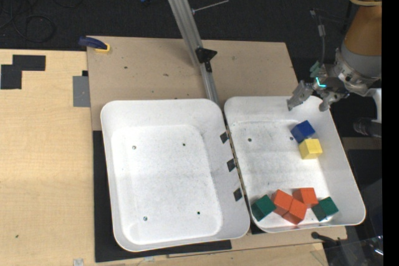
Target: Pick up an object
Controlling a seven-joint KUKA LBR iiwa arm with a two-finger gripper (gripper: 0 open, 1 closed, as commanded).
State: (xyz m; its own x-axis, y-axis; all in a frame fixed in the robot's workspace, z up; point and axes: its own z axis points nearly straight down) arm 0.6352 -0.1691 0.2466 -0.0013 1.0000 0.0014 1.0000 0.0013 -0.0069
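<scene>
The gripper (310, 96) hangs over the far edge of the right bin (274, 134), fingers spread wide, nothing between them. Just below sits a blue block (303, 130), touching a yellow block (310, 148). Down in the near corner, orange blocks (293, 204) huddle between two green blocks (263, 206). No readable writing anywhere. Left bin (124, 128) beside it, wooden bench (149, 71), dark floor behind.

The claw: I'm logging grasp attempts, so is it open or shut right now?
Open. The claw hangs above the right bin's far edge with its fingers spread apart and nothing between them; the blue block lies below it.
</scene>
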